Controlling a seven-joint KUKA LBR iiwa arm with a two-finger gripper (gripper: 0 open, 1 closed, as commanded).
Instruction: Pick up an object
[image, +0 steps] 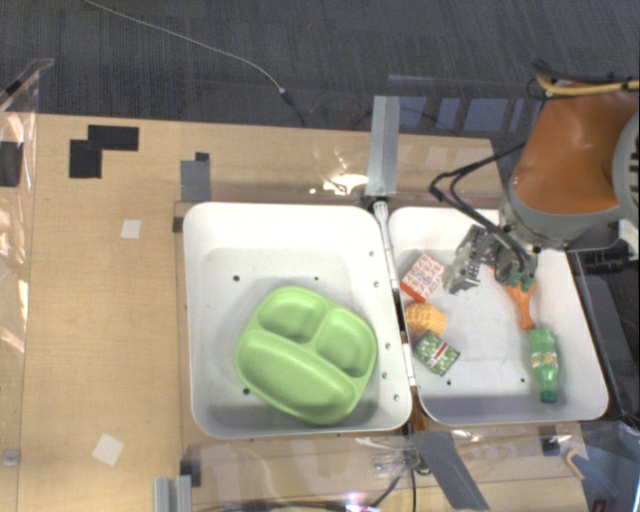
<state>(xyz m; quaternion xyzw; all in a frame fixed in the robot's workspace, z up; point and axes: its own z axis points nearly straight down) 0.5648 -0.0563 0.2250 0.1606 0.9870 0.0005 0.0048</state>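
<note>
Here:
- The right bin (585, 330) holds a carrot (523, 300), a green bottle (544, 364), a red-and-white box (423, 274), a yellow snack (424, 318) and a green packet (437, 353).
- The gripper (492, 262) hangs over that bin, just left of the carrot; whether it is open, I cannot tell.
- The left bin (215, 240) holds a green plate (306, 353).

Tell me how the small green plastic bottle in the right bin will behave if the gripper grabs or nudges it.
The small green plastic bottle lies on its side on the right white bin, so a nudge would probably roll it. It looks like a light toy, likely easy to lift. Its rounded, smooth body may slip between fingers.
</note>
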